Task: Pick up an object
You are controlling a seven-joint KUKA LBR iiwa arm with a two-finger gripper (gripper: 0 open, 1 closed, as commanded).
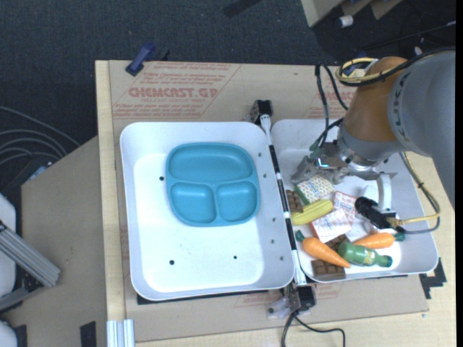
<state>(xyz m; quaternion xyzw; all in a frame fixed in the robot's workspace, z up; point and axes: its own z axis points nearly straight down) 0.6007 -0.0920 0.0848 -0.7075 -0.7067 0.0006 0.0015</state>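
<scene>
Robotics lab, plywood bench, two white bins, loose cables, grey carpet

2 bins side by side on bench. Left bin: divided tray in its far half, near half bare. Right bin: items piled in near-left part. Corn by the divider w/ packet just behind it, carrot in front. Bottle right of carrot, 2nd carrot just behind bottle. Flat packets btwn corn & bottle. Arm over bin's far part, gripper above packet. Small clip on bench far-left, behind left bin.
</scene>
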